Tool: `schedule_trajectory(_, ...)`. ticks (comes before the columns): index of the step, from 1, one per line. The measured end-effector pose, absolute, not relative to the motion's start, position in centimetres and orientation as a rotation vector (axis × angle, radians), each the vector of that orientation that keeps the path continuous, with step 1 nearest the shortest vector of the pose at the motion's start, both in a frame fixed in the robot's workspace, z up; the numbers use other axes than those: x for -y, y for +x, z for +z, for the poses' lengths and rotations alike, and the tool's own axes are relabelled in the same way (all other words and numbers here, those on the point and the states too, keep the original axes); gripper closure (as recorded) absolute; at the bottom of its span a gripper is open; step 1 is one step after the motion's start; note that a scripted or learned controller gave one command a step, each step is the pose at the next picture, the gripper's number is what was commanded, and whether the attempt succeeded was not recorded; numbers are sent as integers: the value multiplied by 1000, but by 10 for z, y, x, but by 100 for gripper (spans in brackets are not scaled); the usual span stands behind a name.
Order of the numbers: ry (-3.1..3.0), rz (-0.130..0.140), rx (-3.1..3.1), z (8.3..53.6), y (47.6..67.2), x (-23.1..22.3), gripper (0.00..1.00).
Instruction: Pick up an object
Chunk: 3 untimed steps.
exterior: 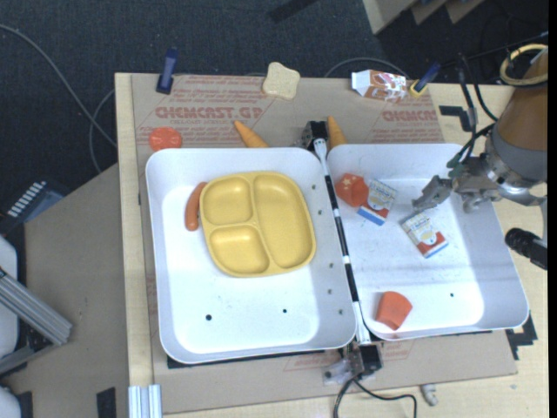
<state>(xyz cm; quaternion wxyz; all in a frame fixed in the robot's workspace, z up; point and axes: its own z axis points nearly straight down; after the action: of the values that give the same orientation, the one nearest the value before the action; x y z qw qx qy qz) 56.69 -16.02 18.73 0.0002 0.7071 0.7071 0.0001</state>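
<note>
Step in hand: approach, pre-grasp. Gripper hangs over the upper part of the right bin, arm coming in from the right w/ orange band above the wrist. Nothing sits between the fingers; they look spread, though they're small and partly blurred from this angle, so that's a fair guess only.

Candidate objs, all in the right bin: small carton w/ red end just below-left of the gripper, near but apart from it; another small packet beside a red round toy by the bin's left wall; orange-red block near the bottom edge, well apart. Left bin holds a yellow divided tray and a sausage-like piece touching the tray's left side.

Nearest target is prob. the red-ended carton. Next move calls for: shift down-left to centre over it, align fingers across its narrow side (it lies flat and skewed), descend to the bin floor, close, then lift. Flat carton = little to grip, so depth matters.
</note>
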Motion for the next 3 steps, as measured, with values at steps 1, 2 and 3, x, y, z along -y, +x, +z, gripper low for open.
schedule_trajectory(1, 2224, -2, -2222, 121, 562, 183, 0)
schedule_trajectory(2, 2213, 3, -2210, 89, 553, 157, 0)
schedule_trajectory(3, 2209, 8, -2205, 101, 555, 158, 100)
